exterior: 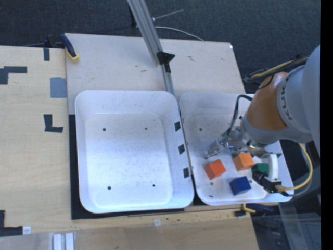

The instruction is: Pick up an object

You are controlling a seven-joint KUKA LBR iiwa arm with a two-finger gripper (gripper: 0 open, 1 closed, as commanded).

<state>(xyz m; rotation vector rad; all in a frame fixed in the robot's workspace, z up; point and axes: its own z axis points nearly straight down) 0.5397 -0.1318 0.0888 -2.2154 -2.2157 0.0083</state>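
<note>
Camera view: the jaws [217, 149], whose state I cannot tell, hover just above the red cube [215, 169]; a slanted descent could nudge it aside.

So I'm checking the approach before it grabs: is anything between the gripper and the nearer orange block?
Nothing visible. The gripper hangs just above the orange block in the right bin, bare floor between them; the second orange block sits beside.

Even, fairly bright overhead light falls on the scene with a cool bluish cast. The white bins [130, 150] look nearly overexposed, their speckles faint. Shadows are soft and short. The arm [291, 108] above the jaws appears slightly blurred; overall sharpness is modest and grainy.
</note>
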